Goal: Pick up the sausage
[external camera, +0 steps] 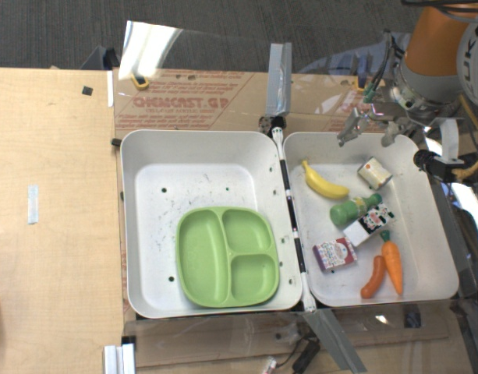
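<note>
The jaws (pixel 371 129) hang above the back edge of the right bin (pixel 426 287), their two metal fingers (pixel 349 131) spread apart with nothing between them, under the arm's orange band (pixel 437 29). Beneath and around them lies a pale wooden counter (pixel 51 209), with a sheet of printed cardboard (pixel 192 96) laid flat behind the two white bins and dark carpeted floor (pixel 223 14) beyond the counter's back edge.

The sausage (pixel 373 277) lies in the right bin near its front right corner — a short, reddish-orange, slightly curved piece, touching or just beside a carrot (pixel 392 267) with a green top. Further back in that bin are a banana (pixel 324 180), a green bottle (pixel 349 210), a small carton (pixel 334 255) and a pale block (pixel 374 173). The left bin (pixel 145 170), scuffed with dark marks, carries a green divided plate (pixel 227 255) toward its front right corner.
</note>
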`<state>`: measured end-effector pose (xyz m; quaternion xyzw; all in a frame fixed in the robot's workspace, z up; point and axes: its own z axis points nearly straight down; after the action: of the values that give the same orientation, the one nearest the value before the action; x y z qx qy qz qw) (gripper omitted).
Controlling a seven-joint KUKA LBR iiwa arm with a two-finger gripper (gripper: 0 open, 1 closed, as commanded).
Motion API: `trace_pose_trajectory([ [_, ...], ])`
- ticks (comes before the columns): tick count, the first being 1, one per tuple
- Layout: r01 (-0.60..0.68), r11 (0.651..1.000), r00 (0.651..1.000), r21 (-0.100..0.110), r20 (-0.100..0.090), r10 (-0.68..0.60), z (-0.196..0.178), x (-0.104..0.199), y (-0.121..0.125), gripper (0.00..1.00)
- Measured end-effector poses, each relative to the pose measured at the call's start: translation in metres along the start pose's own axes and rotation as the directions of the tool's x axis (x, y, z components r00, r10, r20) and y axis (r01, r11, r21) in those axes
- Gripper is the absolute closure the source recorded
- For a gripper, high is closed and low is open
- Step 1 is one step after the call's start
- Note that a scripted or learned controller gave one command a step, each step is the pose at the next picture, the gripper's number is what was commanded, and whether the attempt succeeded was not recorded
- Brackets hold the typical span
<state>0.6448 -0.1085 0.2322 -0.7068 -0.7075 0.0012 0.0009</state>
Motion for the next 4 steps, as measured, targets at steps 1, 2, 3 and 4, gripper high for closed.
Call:
trace_pose_trajectory([
  [1,-0.023,1.0,1.0,-0.001,0.0,0.023,0.069,-0.041,-0.074,0.0],
  [2,-0.046,0.999,0.999,-0.007,-0.001,0.046,0.138,-0.071,-0.125,0.0],
  [3,-0.049,0.999,0.999,-0.008,-0.001,0.049,0.13,-0.072,-0.124,1.0],
  [4,0.018,1.0,1.0,-0.003,0.002,-0.018,0.012,-0.029,0.01,1.0],
])
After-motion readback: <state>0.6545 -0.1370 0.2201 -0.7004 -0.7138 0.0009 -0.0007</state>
